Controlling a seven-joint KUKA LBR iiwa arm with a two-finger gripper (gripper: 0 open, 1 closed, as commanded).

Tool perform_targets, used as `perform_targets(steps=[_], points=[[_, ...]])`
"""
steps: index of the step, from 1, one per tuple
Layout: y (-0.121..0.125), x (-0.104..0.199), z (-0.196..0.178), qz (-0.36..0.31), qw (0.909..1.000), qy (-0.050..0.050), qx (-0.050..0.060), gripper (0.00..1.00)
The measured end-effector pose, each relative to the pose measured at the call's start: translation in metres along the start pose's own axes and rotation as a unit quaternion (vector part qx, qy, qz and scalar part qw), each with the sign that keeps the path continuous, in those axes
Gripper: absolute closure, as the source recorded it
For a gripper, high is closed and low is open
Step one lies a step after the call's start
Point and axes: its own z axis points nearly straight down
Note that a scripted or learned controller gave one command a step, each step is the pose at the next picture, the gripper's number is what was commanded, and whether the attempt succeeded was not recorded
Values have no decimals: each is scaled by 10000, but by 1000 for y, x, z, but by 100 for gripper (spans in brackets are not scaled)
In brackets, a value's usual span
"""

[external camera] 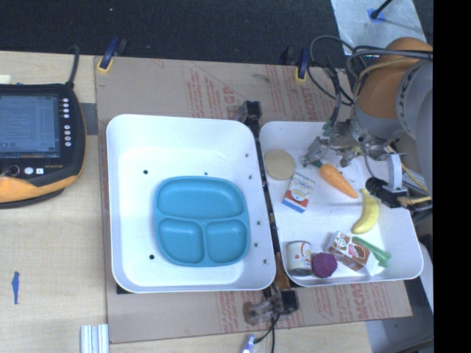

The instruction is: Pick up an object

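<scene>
**Gripper low over the right bin, beside the carrot**

The gripper (329,153) hangs over the far part of the right bin (401,271), its metal fingers spread apart with nothing between them. The toy carrot (338,180) lies just below and to the right of the fingertips, very close, though contact cannot be judged. Left of the gripper rests a round tan disc (280,164), and below that a small white carton (298,193). Further toward the near rim sit a banana (367,213), a can (299,257), a purple fruit (324,265) (possibly a plum) and a snack packet (351,250). The left bin (125,197) holds a blue divided tray (200,220)
</scene>
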Motion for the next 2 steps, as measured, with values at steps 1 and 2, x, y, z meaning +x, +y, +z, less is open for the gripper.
perform_targets(steps=[1,2], points=[[-14,-24,6,7,10000,1,-2,0],[-13,-25,-5,-5,10000,1,5,100]])
